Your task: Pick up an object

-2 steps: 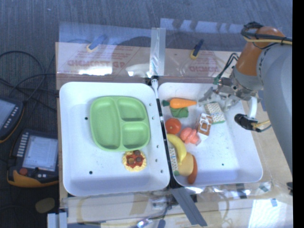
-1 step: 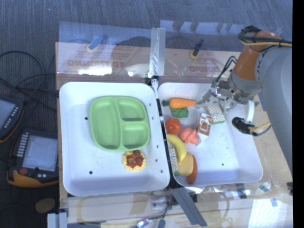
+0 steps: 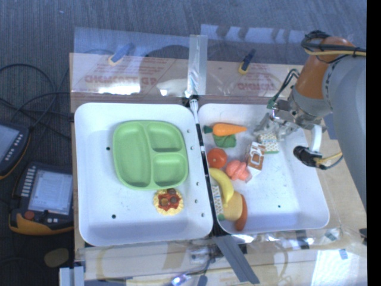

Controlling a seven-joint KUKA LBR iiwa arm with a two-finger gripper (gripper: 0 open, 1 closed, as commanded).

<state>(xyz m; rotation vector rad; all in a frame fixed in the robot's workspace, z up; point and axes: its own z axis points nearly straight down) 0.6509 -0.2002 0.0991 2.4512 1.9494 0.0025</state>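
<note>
My gripper [image 3: 271, 124] hangs low over the back of the right bin [image 3: 297, 201], reaching in from the right. Just below it lies a small patterned packet [image 3: 269, 142], and a white and orange carton [image 3: 256, 156] sits a little nearer the front. Whether the gripper touches the packet cannot be told. Along the right bin's left side lie a carrot [image 3: 229, 128], a green leafy piece [image 3: 224, 140], a red tomato [image 3: 216, 157], a pink piece [image 3: 238, 170], a banana [image 3: 223, 186] and an orange fruit [image 3: 234, 207].
The left bin [image 3: 95, 219] holds a green divided plate [image 3: 152, 154] and a small pizza toy [image 3: 168, 200]. A black cable with a connector [image 3: 309, 155] hangs from the arm over the right bin's right side. The bins' shared wall [image 3: 201, 159] runs down the middle.
</note>
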